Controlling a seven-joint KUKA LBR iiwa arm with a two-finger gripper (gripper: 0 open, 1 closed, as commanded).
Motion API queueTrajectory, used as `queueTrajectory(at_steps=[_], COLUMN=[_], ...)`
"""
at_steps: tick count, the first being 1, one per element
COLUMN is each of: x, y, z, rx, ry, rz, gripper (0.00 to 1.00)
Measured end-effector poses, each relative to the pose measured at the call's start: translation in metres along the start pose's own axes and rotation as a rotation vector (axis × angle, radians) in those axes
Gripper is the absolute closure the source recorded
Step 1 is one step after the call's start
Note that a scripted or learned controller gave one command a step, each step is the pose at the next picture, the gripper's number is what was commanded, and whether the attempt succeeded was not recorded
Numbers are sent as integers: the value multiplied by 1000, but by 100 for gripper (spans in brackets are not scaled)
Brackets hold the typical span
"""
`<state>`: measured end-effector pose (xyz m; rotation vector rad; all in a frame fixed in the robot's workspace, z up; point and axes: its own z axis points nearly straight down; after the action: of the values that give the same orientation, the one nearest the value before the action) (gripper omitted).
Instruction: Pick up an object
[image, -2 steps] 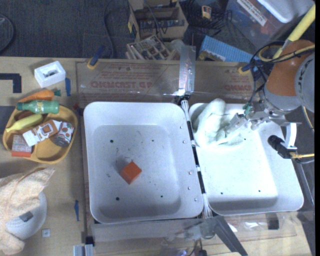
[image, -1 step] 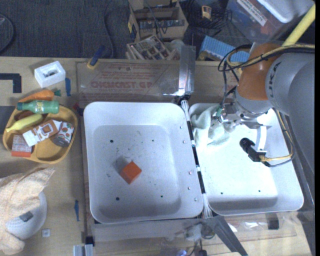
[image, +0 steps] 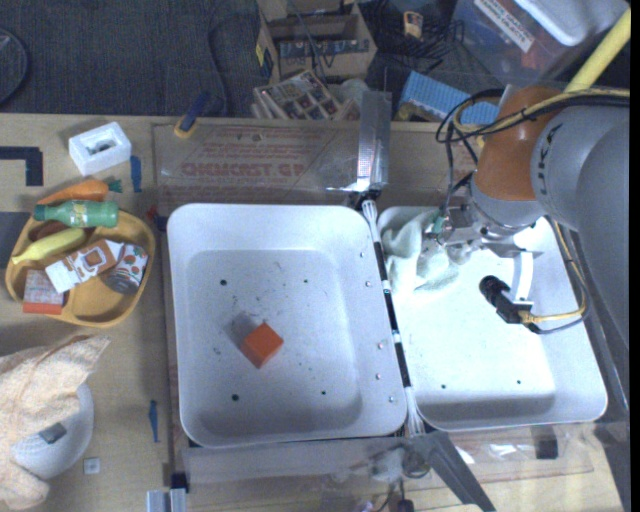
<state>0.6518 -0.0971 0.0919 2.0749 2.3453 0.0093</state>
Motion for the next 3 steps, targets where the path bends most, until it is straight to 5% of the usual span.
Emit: queueTrajectory(at_steps=[2, 3], x=[0, 34], y=[0, -26], z=[0, -94], rx=[0, 5], ry=[0, 3], rz=[0, -263], gripper=[0, 0])
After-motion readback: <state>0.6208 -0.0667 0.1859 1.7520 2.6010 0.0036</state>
